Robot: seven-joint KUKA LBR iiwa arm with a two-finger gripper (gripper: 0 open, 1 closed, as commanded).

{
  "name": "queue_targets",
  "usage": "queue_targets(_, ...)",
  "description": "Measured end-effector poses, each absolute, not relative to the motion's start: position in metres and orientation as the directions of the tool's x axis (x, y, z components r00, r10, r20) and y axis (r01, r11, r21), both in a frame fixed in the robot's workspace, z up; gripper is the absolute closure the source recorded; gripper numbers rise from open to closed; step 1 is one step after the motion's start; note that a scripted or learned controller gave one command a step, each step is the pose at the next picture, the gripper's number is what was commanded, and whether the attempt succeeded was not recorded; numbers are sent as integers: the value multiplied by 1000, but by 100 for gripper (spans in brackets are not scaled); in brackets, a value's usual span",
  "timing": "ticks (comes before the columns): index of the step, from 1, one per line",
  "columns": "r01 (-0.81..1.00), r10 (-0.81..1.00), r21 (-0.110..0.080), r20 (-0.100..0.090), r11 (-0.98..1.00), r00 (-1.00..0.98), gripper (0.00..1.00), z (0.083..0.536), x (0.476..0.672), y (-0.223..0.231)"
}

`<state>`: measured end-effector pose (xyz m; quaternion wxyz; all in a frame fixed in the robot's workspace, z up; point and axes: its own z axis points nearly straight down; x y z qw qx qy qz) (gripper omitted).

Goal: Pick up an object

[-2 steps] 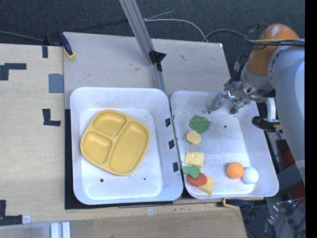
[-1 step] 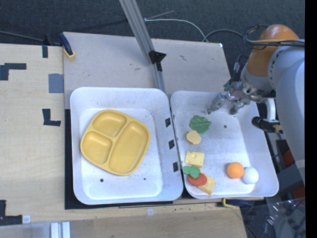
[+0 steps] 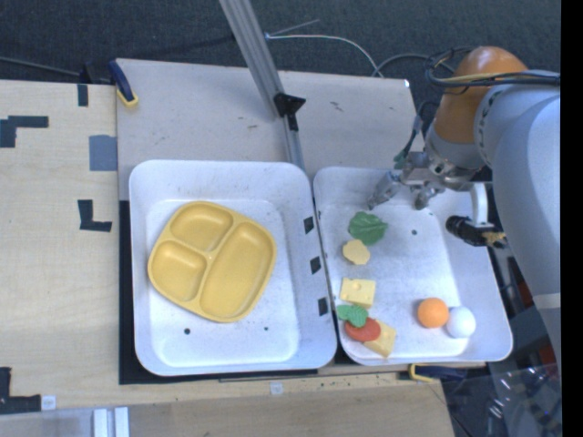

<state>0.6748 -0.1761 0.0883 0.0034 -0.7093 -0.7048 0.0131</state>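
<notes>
Two white bins lay side by side on the bench, and my gripper (image 3: 401,195) hung over the far part of the right bin (image 3: 474,335). My fingers (image 3: 380,193) were spread apart, one toward the left and one toward the right, and nothing was between them. Just below my left finger, very near but not touching, lay a green leaf-shaped toy (image 3: 367,227). A little further from my jaws, on the same line, was a small yellow piece (image 3: 356,252), then a yellow cheese block (image 3: 358,291). At the near rim of this bin, well apart from me, I saw a red and green piece (image 3: 358,323) resting against a yellow wedge (image 3: 383,339). An orange ball (image 3: 433,312) and a white ball (image 3: 460,322) touched each other in the near right corner. Far to the left of my jaws, the left bin (image 3: 164,349) held a yellow divided plate (image 3: 212,260).
</notes>
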Motion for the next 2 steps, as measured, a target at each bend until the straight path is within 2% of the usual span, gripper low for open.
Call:
queue_targets(1,1000,1000,-23,-11,-8,8,0,88,675,-177)
queue_targets(2,1000,1000,-1,-3,-1,1,0,128,681,-175)
